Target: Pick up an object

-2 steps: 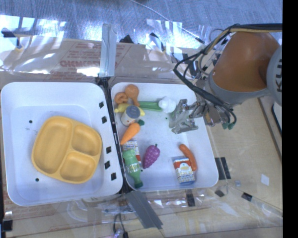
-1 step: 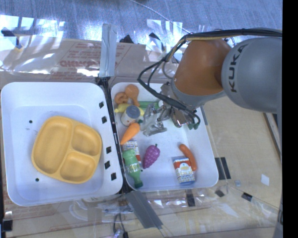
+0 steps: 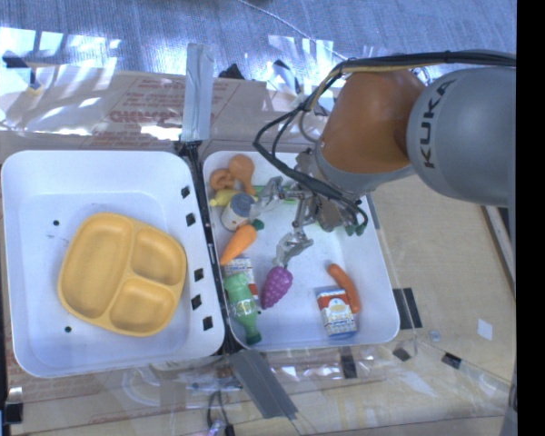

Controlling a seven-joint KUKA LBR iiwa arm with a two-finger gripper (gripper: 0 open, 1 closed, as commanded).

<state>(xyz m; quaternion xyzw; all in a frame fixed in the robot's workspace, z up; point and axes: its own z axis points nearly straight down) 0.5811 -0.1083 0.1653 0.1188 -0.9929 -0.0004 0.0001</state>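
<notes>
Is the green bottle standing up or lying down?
Lying down. The green bottle rests on its side on the floor of the right bin, beside the purple grapes.

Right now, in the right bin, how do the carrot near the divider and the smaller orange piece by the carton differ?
The orange toy carrot with the green top is longer and tapered; the small orange sausage-shaped piece is shorter and rounded at both ends. The carrot lies beside the bin's left wall, next to the green toy bottle; the sausage-shaped piece lies toward the right, above the small orange-and-blue carton. Both are orange, lying flat in the right white bin.
</notes>
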